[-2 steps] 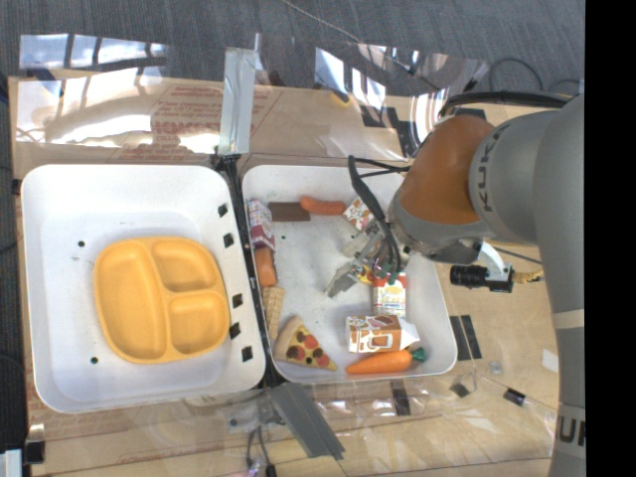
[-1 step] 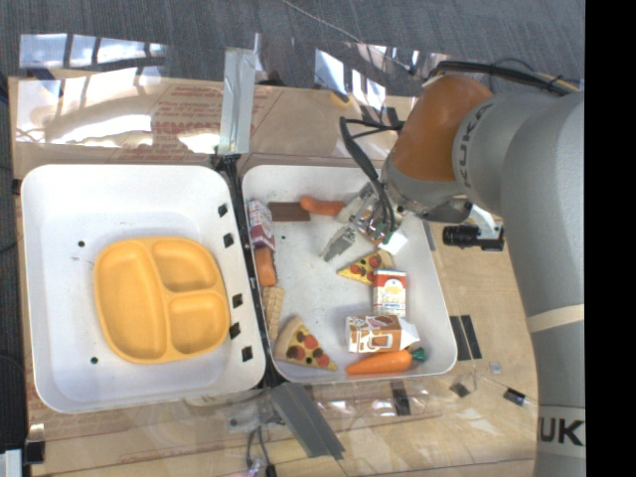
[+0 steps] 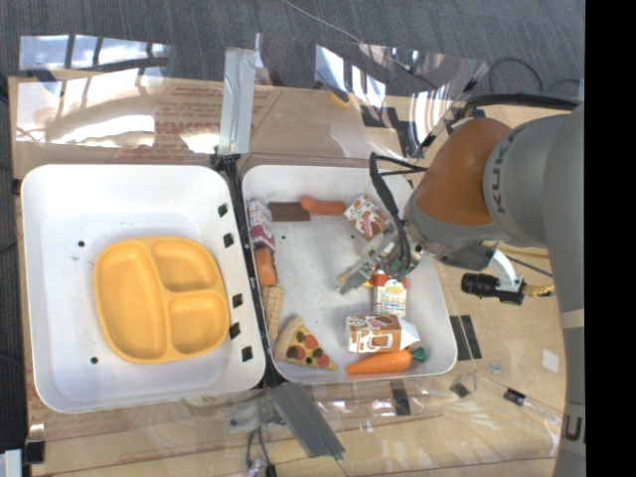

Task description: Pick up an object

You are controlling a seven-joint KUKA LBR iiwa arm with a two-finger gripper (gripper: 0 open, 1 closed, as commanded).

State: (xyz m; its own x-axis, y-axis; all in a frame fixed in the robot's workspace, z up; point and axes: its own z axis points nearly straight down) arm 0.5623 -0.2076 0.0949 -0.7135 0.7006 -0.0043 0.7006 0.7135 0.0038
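The two-finger metal gripper (image 3: pixel 366 269) is lowered into the shallow white right-hand bin (image 3: pixel 437 338), near the bin's centre, with the grey arm and its orange band (image 3: pixel 459 179) above and to the right of it. The finger opening cannot be told at this resolution, and no object is visibly clamped between the fingers.

Candidate objects lie around the gripper. A small white carton with a red-and-green label (image 3: pixel 391 295) sits just beside the fingertips, on their lower right. A brown-and-white printed snack packet (image 3: pixel 369 218) lies just above the gripper. A brown-and-white drink carton (image 3: pixel 379 334) and an orange toy carrot (image 3: pixel 380 363) lie further below. A toy pizza slice (image 3: pixel 302 346) lies below and to the left, and a red toy sausage (image 3: pixel 323 206) above and to the left.

Well away to the left, the second white bin (image 3: pixel 50 207) holds a yellow 3-compartment plastic tray (image 3: pixel 159 298).

Task status, as a judgement: the approach is complete, but the grasp is unconfirmed and no object is lifted. Remaining steps: secure 1 object, probably the small carton, and raise it off the bin floor.
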